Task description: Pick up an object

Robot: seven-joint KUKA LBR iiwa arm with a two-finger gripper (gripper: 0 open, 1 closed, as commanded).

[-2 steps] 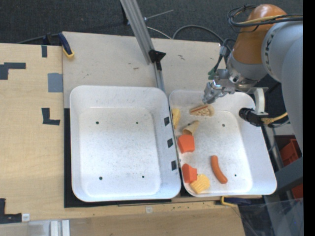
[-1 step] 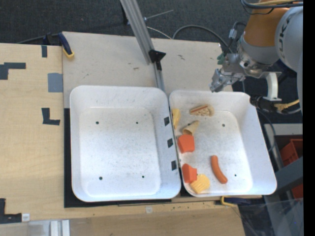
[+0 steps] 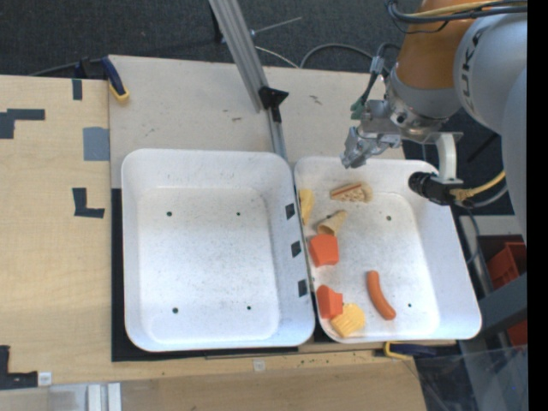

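Altogether, the right bin point(image 3: 445, 255) holds 7 toy foods; claw point(image 3: 355, 157) above its rim, grip state unclear.

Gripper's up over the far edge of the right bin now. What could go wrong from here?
The gripper hovers by the right bin's far rim, so a straight descent might strike it. The sandwich piece and cone lie close together; a grab may nudge one. The orange block and other pieces sit against the divider wall, leaving little finger room.
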